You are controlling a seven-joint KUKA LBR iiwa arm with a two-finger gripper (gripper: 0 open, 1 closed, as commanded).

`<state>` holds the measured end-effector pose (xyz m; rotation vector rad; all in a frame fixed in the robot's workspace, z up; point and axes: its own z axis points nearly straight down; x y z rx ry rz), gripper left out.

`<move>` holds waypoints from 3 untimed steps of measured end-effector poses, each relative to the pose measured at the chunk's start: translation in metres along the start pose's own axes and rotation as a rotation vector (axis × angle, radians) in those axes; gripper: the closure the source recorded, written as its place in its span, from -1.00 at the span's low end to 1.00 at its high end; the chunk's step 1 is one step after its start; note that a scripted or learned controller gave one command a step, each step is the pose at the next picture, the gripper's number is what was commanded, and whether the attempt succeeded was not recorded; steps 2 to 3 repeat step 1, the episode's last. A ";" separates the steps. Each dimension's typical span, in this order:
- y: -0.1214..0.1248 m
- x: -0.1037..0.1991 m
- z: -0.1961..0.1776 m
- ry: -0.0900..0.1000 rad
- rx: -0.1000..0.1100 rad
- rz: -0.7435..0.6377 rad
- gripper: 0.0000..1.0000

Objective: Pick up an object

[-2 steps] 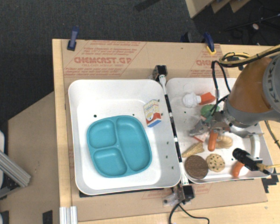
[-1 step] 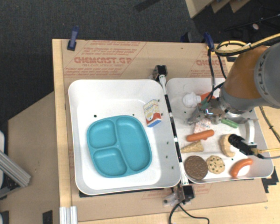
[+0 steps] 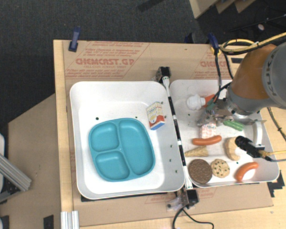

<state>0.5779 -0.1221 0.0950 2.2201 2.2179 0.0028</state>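
The gripper [image 3: 213, 114] sits low in the right bin [image 3: 181, 94], under the grey wrist and orange band, and from this slant its tips are lost in a clutter of metal and shadow, so whether they are apart, together or clamped on anything cannot be told. Just below it lies a small pale packet [image 3: 209, 127], possibly touching the tips, though the view is too poor to be sure. Beside that are a green piece [image 3: 233, 124], a white bulb-like object [image 3: 195, 101] to the left, and a hot dog [image 3: 206, 140] just beneath. Further out sit a cone [image 3: 197, 151], a dark round cookie [image 3: 200, 170], a chip cookie [image 3: 220, 168] and a second sausage [image 3: 245, 171]. In the left bin [image 3: 81, 142] are a teal divided plate [image 3: 122, 148] and a small carton [image 3: 155, 115]. The likely risk is crowding: closing here could pinch two things at once or nudge the flat packet aside, leaving nothing firmly caught on the lift.
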 end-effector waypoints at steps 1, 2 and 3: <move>-0.007 0.094 -0.096 0.004 -0.005 -0.010 1.00; -0.007 0.094 -0.096 0.004 -0.005 -0.010 1.00; -0.007 0.094 -0.096 0.004 -0.005 -0.010 1.00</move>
